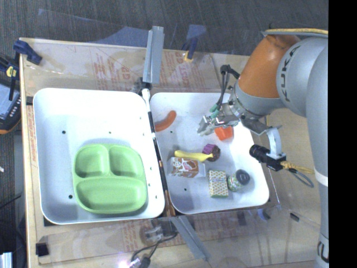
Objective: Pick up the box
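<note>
Grey arm with its orange band fills the right side, reaching into the right bin, and the gripper hangs low over that bin's upper middle; whether it's clenched or released, I cannot tell. Just beside it, an orange block. Left of it, a sausage near the bin's wall. Below, a banana touching a purple piece. Further down, the box, well apart from the gripper, with a carton to its left and a dark round can to its right. Over in the left bin, a green tray.
</note>
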`<action>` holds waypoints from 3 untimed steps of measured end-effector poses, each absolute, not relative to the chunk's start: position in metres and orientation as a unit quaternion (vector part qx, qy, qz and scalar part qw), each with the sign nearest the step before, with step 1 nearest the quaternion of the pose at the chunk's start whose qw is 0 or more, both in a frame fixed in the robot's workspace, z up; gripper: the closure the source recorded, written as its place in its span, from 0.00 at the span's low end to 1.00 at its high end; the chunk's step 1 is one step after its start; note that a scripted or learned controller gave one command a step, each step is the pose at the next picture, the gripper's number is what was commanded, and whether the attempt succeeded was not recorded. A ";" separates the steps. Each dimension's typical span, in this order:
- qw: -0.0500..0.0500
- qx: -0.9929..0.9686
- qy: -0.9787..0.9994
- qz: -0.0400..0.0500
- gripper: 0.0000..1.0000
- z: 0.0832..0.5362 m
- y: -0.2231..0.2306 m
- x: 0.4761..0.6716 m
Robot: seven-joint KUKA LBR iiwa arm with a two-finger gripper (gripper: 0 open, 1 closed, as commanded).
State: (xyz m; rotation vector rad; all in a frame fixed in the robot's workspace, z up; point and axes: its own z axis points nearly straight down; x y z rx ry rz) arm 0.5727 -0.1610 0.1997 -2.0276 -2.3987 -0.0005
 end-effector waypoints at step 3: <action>0.002 -0.683 -0.731 0.001 1.00 0.101 -0.189 0.591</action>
